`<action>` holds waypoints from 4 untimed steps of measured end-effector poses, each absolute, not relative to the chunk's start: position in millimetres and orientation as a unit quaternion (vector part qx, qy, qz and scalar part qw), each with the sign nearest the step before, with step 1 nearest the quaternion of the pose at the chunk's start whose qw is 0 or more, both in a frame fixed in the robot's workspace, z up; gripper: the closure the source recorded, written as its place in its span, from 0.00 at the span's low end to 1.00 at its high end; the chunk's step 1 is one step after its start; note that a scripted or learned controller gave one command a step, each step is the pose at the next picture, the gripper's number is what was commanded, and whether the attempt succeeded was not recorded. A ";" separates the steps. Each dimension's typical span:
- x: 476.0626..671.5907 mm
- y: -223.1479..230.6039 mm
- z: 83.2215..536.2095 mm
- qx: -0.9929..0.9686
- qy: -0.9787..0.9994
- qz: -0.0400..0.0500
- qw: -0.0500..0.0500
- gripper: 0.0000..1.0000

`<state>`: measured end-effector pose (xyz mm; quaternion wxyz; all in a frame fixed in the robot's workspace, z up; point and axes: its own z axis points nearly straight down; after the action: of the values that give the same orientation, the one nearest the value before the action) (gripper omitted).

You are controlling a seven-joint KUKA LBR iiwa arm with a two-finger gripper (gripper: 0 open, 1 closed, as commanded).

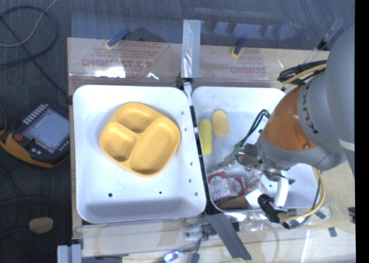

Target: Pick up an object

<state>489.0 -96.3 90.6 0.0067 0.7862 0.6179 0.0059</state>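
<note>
The right bin (242, 93) holds a small corn cob (204, 136) along its left wall. A pale yellow oval piece (220, 122) lies just right of the cob. Near the front wall sits a red-and-white crinkled packet (222, 187), with a dark brown item (233, 201) below it. My gripper (247, 166) hangs low over the right side of that packet pile, beneath the orange wrist band (288, 129). The wrist body and cables hide the gripper's tips and part of the pile.
The left bin (86, 198) carries a yellow three-compartment plate (140, 138). A raised divider (196, 152) separates the two bins. The arm covers the right bin's right half. On the floor at left lie a teach pendant (40, 135) and cables.
</note>
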 end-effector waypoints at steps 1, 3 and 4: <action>489.9 -94.8 100.0 0.786 0.618 0.007 0.005 1.00; 493.4 -113.1 315.8 0.744 0.669 -0.002 0.002 1.00; 484.3 -74.7 230.4 0.632 0.775 -0.001 0.000 1.00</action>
<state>484.3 -74.7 230.4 -0.0004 0.6320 0.7750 -0.0008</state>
